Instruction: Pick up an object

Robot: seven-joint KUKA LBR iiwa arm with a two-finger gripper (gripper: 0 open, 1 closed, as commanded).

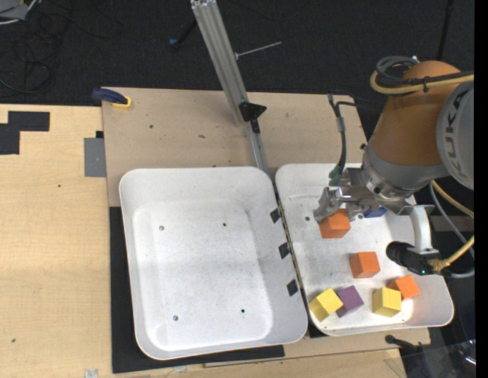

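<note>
The gripper (333, 211) hung over the upper part of the right bin (303, 181), its metal fingers narrowed on an orange cube (334, 226) that sat between their tips; whether the cube rested on the bin floor or was just clear of it could not be told.

Lower in the same bin lay a second orange cube (364, 264), apart from the gripped one. Along the near edge sat a yellow cube (327, 302) touching a purple cube (349, 298), and further right another yellow cube (386, 301) beside a small orange block (407, 287). None of them crowded the gripper.

The left bin (142, 191) stood beside the right one, black clips joining their shared rim. Both rested on a wooden bench (181, 128). An aluminium rail (224, 57) slanted up from behind the bins, and cables trailed across the dark floor beyond.
</note>
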